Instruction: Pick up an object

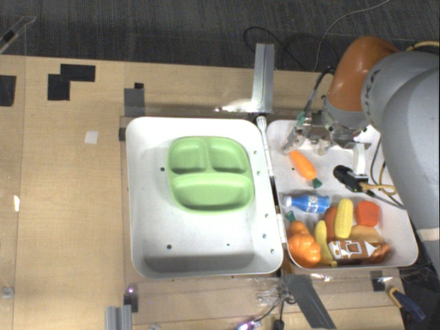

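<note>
Arm (385, 88): reaches in from the right, wrist bent down over the right bin (410, 249).
Gripper (302, 137): fingers apart, holding nothing.
Carrot (303, 165): just below the gripper.

wooden bench (62, 205) bears two white bins (148, 205) side by side.

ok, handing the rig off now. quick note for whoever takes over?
Hand: low over the far end of the right bin, just above the carrot; grip state unclear, nothing visibly held.
Things: carrot alone at the far end; bottle, corn and other toy food piled at the near end. Green tray in the left bin.
Done: no pick yet.
Left: grasp and lift one item, likely the carrot.
</note>
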Controlling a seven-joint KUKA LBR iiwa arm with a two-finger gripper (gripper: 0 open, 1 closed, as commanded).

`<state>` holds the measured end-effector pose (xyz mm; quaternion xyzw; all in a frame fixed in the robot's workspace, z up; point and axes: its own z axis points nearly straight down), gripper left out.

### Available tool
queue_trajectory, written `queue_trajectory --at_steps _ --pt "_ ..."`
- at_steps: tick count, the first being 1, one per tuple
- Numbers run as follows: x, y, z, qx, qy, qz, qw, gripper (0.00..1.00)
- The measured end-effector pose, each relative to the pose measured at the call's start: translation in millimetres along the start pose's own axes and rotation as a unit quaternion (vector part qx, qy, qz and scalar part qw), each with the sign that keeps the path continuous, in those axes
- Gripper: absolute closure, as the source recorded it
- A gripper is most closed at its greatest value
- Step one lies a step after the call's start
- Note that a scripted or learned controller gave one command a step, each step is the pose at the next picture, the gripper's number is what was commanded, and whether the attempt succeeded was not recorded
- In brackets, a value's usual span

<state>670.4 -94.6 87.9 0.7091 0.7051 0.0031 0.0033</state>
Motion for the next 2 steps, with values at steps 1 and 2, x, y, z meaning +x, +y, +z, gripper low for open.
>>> queue_trajectory --at_steps 1,2 --pt "2.4 3.1 -13.7 -0.004 0.000 -0.004 1.0000 1.00" --pt "47.4 -26.7 -120.3 0.001 0.000 0.030 0.9996 1.00"
